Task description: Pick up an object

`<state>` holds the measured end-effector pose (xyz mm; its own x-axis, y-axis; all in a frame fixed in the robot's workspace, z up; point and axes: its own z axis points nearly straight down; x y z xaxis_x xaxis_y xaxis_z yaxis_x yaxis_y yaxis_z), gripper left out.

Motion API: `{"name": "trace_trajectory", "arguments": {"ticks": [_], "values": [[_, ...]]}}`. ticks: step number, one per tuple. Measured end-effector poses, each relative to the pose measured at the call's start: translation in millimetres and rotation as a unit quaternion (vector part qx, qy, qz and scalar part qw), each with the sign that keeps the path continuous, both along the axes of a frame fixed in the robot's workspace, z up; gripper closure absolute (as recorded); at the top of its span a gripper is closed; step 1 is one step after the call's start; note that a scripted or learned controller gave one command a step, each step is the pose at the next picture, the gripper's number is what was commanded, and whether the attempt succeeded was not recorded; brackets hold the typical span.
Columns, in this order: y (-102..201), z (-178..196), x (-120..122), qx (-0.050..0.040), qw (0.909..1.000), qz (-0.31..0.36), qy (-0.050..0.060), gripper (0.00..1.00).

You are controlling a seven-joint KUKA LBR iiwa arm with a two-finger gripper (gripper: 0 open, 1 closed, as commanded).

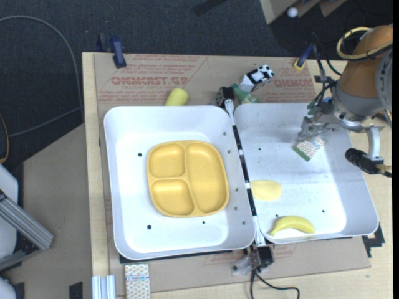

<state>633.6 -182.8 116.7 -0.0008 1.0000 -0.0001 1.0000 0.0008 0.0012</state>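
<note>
The small green-and-white packet point(308, 149) hangs just under my gripper point(312, 131), up at about one o'clock in the right bin point(349, 192), and I judge my fingers pinch its top edge, though the hold is hard to read. It dangles tilted, so a thin grip could let it slip and drop back onto the floor of the bin. Out from me, a pale yellow disc point(266, 190) lies at eight o'clock, a banana point(291, 225) at seven. Across the divider, the left bin point(124, 167) carries a yellow compartment plate point(187, 178). Cardboard bench point(149, 76), dark carpet beyond.
</note>
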Motion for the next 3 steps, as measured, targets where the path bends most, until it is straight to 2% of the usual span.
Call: {"name": "trace_trajectory", "arguments": {"ticks": [1, 2, 3], "values": [[0.0, -0.2, -0.1, 0.0001, 1.0000, 0.000, 0.000, 0.00], [2.2, -8.7, -22.5, 0.0004, 1.0000, -0.001, 0.002, 0.00], [7.0, 25.9, 1.8, -0.0006, 1.0000, 0.000, -0.001, 0.00]]}}
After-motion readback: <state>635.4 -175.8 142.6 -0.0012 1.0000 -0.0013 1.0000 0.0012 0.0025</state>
